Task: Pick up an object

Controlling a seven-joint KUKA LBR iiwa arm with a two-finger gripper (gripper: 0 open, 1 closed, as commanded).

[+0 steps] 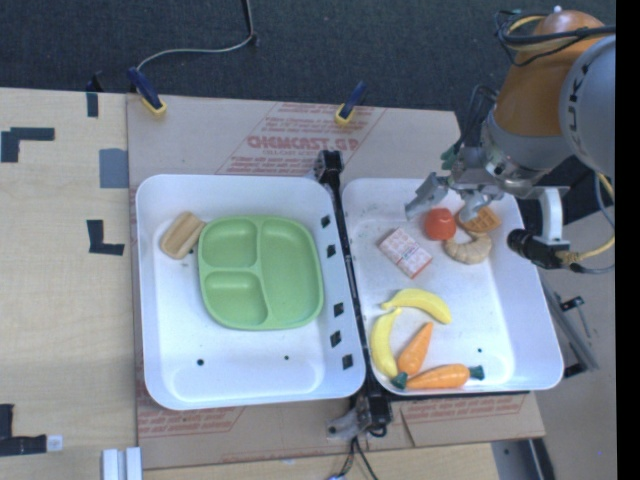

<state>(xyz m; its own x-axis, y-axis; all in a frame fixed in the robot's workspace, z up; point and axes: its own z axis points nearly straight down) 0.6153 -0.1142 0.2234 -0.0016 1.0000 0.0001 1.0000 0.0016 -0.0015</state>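
Your gripper (pixel 447 201) hovers at the top of the right bin (pixel 520 313), fingers spread wide and holding nothing, with the one red tomato (pixel 439 224) sitting between them on the bin floor. Count with me in that bin: two bananas (pixel 400 320), two carrots (pixel 428 361), one pink packet (pixel 405 251), one croissant (pixel 473 236) just beside the tomato. Over in the left bin (pixel 165 313) you've got one green divided plate (pixel 260 272) and one tan bread piece (pixel 181 234) touching its edge.
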